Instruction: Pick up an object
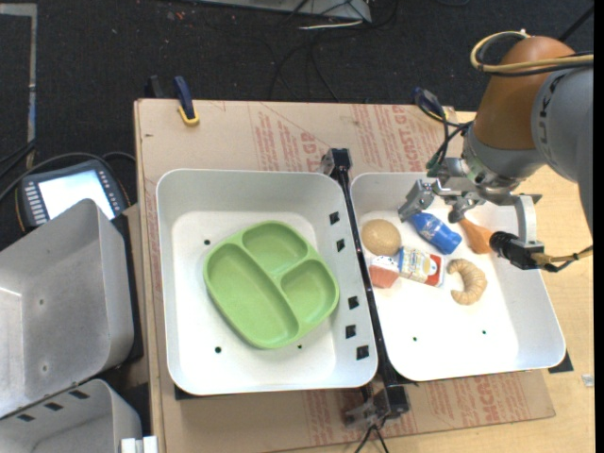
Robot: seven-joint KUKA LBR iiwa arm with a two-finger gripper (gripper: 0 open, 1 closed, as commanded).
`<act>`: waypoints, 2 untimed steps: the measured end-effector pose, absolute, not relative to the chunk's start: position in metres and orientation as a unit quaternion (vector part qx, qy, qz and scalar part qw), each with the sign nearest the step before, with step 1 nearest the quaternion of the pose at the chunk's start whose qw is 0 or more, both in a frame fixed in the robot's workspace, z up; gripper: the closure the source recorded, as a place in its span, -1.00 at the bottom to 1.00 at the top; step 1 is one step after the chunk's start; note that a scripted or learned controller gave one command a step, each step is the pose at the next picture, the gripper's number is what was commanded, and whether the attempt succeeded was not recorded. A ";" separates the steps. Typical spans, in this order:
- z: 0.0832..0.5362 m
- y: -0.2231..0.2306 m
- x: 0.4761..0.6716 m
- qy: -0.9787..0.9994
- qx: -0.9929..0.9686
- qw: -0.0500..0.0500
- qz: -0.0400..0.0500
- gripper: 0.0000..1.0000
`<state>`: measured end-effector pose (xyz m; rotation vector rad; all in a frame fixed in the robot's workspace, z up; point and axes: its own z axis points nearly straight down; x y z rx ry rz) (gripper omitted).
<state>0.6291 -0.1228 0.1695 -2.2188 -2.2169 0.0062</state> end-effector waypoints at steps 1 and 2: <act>0.108 -0.116 0.627 -0.707 -0.708 0.001 0.001 -1.00; 0.122 -0.117 0.628 -0.707 -0.708 -0.001 -0.001 1.00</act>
